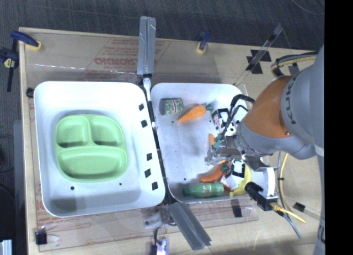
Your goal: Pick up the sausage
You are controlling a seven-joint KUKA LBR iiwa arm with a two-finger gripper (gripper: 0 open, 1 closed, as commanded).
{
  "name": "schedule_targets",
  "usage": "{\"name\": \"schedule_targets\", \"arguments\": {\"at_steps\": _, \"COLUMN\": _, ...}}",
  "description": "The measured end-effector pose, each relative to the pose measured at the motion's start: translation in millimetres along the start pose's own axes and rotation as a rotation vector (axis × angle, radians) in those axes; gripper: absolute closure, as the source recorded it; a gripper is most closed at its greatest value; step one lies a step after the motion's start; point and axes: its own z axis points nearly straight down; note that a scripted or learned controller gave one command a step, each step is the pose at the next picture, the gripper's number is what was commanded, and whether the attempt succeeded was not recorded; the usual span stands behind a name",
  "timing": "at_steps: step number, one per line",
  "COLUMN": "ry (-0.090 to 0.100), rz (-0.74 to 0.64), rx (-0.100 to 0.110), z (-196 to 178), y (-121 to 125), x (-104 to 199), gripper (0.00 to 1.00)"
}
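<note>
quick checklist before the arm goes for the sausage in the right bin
1. Sausage located: cannot tell. A reddish-orange piece lies by the green bottle, but it may be a carrot rather than the sausage.
2. Tool over the right bin: ok, it sits low over the bin's right half.
3. Tool finger state: cannot tell, the wrist hides it.
4. Clutter near the target: not ok. The bottle and a yellow piece crowd the reddish piece.
5. Other items apart: ok. The can and the carrot lie at the bin's far end.
6. Left bin: ok, it holds the green divided plate, away from the work.
</note>
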Motion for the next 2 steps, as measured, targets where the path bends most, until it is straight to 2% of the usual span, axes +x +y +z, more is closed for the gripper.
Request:
{"name": "schedule_targets", "arguments": {"at_steps": 1, "ry": -0.001, "rz": -0.023, "rx": -0.003, "z": -53.1, "y": -2.0, "x": 9.0, "gripper": 1.0}}
{"name": "schedule_targets", "arguments": {"at_steps": 2, "ry": 0.0, "rz": -0.112, "rx": 0.0, "z": -37.4, "y": -2.6, "x": 8.2, "gripper": 1.0}}
